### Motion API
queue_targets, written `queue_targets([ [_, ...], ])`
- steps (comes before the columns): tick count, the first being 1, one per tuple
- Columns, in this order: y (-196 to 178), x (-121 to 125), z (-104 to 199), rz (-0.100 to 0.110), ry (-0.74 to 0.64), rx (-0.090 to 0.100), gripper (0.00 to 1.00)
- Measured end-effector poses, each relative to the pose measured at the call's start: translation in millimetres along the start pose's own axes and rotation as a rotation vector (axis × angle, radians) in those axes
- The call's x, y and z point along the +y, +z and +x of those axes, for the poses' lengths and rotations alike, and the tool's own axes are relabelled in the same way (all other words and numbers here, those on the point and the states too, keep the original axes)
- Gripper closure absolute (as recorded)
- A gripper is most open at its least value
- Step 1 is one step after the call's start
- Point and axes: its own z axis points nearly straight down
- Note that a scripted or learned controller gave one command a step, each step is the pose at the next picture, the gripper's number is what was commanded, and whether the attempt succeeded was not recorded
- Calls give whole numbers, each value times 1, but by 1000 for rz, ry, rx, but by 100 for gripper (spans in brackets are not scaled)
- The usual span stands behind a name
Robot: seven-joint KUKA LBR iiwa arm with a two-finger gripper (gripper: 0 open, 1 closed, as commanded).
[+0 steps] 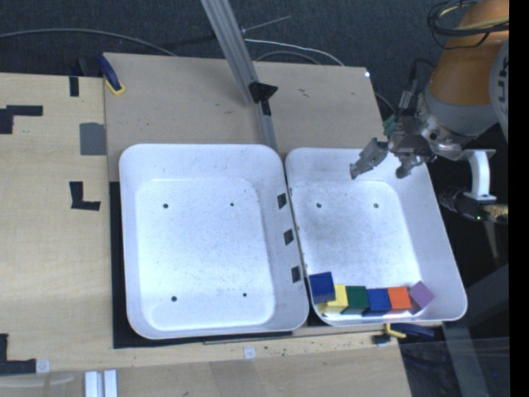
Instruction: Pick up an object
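Several small blocks lie in a row along the near edge of the right bin [430,222]: a blue block [321,285], a yellow one [334,300], a green one [356,298], a second blue one [378,301], an orange one [399,298] and a purple one [421,293]. My gripper [383,167] hangs over the far edge of that bin, well away from the blocks. Its two fingers stand apart, open, with nothing between them.
The left bin [136,222] sits beside the right one. A slanted metal pole [227,35] comes down to the gap between the bins at the back. A blue and yellow clamp [111,77] rests at the bench's far left corner, another [401,331] at the front edge.
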Motion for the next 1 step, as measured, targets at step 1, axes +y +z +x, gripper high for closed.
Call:
queue_targets([
  [1, -46, -36, -49, -4, 6, -3, 0],
])
